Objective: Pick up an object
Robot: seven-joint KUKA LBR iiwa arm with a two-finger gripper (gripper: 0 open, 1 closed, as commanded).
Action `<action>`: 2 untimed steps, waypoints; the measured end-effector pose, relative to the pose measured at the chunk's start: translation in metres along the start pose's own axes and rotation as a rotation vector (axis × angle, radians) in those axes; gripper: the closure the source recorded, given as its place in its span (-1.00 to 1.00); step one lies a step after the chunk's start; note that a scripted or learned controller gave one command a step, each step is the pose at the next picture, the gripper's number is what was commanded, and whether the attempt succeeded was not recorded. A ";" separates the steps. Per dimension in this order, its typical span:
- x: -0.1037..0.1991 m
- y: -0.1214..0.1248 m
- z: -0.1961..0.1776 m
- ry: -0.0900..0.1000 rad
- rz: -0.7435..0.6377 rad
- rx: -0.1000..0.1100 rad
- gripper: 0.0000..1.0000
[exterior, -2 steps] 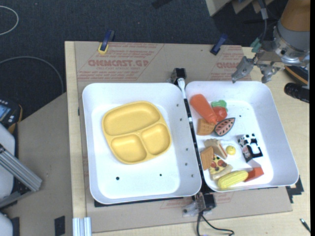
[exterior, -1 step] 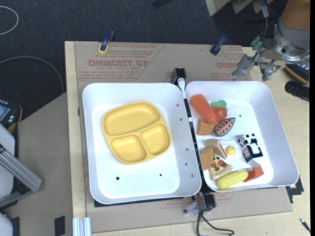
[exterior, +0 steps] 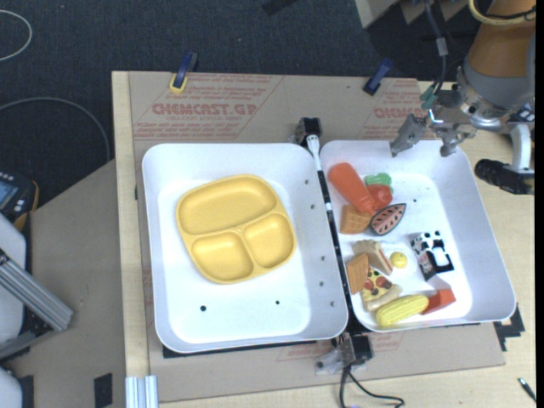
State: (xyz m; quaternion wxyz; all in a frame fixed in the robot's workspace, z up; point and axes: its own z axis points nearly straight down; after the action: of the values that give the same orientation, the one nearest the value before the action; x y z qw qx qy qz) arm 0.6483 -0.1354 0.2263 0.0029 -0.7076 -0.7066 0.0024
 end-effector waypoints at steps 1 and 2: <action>0.005 -0.005 0.046 0.001 -0.001 -0.001 -1.00; 0.005 -0.012 0.090 0.000 -0.001 0.000 -1.00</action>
State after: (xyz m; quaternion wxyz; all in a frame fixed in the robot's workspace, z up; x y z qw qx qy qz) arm 0.6358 -0.1303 0.1360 0.0030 -0.7073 -0.7069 0.0021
